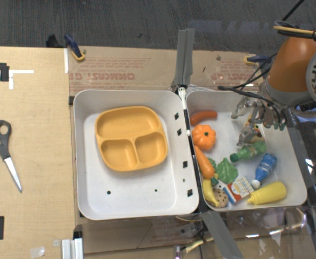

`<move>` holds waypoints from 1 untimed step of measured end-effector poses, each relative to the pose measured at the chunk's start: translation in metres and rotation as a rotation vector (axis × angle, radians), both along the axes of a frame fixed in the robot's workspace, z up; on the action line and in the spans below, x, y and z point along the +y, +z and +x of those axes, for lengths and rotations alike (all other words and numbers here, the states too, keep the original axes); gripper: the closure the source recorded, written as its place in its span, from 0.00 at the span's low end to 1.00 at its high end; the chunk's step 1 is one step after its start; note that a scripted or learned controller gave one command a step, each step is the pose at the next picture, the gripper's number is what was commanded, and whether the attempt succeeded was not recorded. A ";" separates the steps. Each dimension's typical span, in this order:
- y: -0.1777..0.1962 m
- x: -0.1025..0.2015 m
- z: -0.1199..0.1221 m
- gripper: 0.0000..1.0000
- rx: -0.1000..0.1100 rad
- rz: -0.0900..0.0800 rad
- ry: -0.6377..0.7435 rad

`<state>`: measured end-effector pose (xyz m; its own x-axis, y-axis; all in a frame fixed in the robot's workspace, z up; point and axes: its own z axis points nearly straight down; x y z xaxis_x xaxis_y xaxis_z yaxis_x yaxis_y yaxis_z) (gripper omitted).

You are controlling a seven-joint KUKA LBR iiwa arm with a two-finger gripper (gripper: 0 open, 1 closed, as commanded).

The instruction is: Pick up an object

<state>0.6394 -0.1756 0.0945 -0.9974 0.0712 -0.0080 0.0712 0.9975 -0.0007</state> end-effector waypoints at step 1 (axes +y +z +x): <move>0.011 0.001 0.002 1.00 -0.007 -0.003 0.004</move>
